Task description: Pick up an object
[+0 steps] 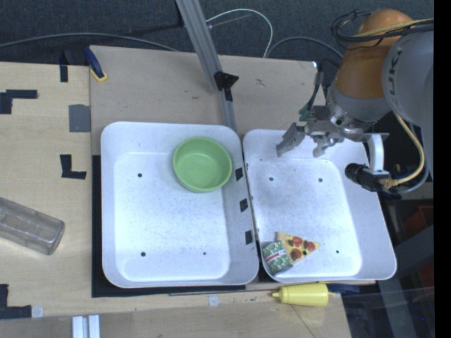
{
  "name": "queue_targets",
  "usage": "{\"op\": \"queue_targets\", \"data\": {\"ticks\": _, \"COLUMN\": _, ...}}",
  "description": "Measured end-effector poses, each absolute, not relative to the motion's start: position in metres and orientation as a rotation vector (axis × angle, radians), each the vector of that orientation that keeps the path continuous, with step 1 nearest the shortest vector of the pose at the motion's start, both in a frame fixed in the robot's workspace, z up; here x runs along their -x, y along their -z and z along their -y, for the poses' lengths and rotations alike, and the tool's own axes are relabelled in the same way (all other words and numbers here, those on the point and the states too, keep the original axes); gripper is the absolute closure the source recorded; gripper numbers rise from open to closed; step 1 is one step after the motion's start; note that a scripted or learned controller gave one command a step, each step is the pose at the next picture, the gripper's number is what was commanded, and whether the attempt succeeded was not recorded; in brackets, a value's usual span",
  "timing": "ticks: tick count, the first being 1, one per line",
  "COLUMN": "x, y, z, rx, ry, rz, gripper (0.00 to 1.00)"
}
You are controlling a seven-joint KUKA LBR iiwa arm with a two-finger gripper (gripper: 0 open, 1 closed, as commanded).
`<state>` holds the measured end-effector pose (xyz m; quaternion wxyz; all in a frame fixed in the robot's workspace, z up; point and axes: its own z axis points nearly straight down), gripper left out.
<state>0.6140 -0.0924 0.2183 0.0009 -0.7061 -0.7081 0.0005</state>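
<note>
Gripper [304, 143] hangs with its fingers spread wide and nothing between them, over the far rim of the right bin [366, 210]. So it looks like the approach step; next it'd need to drop toward the pizza slice toy [297, 246] at the near-left corner, beside a small green packet [276, 257]. Left bin [127, 217] holds a green bowl [202, 164].

Two white bins [127, 189] speckled with dark flecks, light green bowl [202, 163], pizza slice [299, 246] yellow with red dots, green patterned packet [276, 257], yellow bottle [305, 295], clear tumbler [28, 225], grey arm [416, 69] with orange band, tan bench [42, 160] with black tape marks
</note>
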Motion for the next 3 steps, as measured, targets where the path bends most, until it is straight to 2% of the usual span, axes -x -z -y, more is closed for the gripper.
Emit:
{"op": "queue_targets", "data": {"ticks": 1, "x": -0.614, "y": -0.218, "z": 0.092, "rx": 2.217, "ry": -0.002, "rz": 2.224, "gripper": 0.00}}
{"op": "queue_targets", "data": {"ticks": 2, "x": -0.623, "y": -0.161, "z": 0.092, "rx": 2.216, "ry": -0.008, "rz": 2.222, "gripper": 0.00}}
{"op": "queue_targets", "data": {"ticks": 3, "x": -0.620, "y": -0.117, "z": 0.094, "rx": 2.217, "ry": -0.009, "rz": 2.220, "gripper": 0.00}}
